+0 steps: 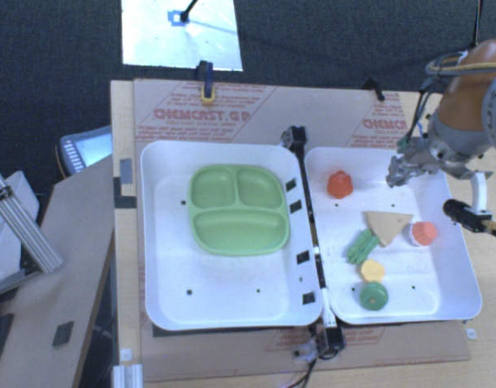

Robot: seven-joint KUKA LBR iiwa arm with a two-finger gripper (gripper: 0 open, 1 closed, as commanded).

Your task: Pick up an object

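From above, the bench holds two white bins side by side. The left bin (pixel 163 297) has a green plate (pixel 238 209) in it, with three little sections, sitting near the middle of that bin. The right bin (pixel 454 289) holds the small toys. An orange round toy (pixel 339 184) sits at about 10 o'clock in this bin. A tan wedge (pixel 387 225) lies near the middle. Just beside the wedge, at its 3 o'clock, is a small orange and white toy (pixel 423 233). At the wedge's 7 o'clock lies a green toy with bumpy fingers (pixel 362 246), touching or almost touching it. Below that is a yellow toy (pixel 373 271), and at 6 o'clock from the yellow one is a round dark green toy (pixel 374 297). The two look like they touch. The grey and orange arm (pixel 468 103) comes in from 3 o'clock. Its gripper (pixel 399 173) hangs over the top part of the right bin, at 3 o'clock from the orange round toy and apart from it. I cannot tell if the jaws are open or closed. Nothing can be seen between them.
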